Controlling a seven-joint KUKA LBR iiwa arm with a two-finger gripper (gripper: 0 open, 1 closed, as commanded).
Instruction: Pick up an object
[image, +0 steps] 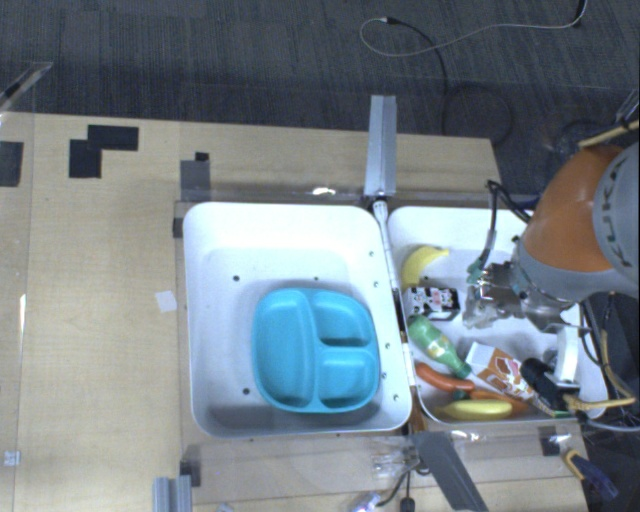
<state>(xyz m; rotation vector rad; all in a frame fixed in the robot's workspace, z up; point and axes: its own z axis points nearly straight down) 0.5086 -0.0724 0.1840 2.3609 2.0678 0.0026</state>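
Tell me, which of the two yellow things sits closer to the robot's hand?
The yellow one at the right bin's far end; the other yellow piece lies along the near wall, farther from the gripper.

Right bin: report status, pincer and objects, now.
Pincer over the right bin, nothing seen between its fingers. Green bottle, yellow banana, carrot lying loose in the bin. Blue tray in the left bin, out of the way.

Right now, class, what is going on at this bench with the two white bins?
A grey and orange robot arm reaches in from the right, its gripper low over the right bin. That bin holds small items: a yellow banana, a green bottle, a black-and-white carton and others. Nothing is visibly held. The left bin holds a blue divided tray.
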